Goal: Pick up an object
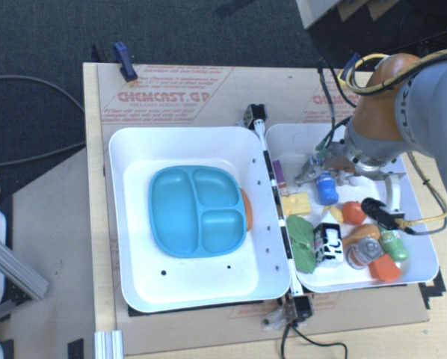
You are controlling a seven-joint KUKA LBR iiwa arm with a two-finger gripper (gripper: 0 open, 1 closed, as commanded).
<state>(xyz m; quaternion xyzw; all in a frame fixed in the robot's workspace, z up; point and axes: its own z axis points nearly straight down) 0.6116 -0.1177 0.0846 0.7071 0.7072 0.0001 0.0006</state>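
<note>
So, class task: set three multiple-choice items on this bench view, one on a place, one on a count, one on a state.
1. Where does the blue divided plate lie?
A. left bin
B. right bin
C. on the floor

2. How many compartments does that plate have?
A. two
B. three
C. five

3. Where is the gripper?
A. over the left bin
B. down among the objects in the right bin
C. off the bench

Key: 1 A, it lies inside the left bin. 2 B, ridges split it in three. 3 B, it is by the blue bottle.

"CHEMCAST GP" in red on the bench board [164, 96]
</note>
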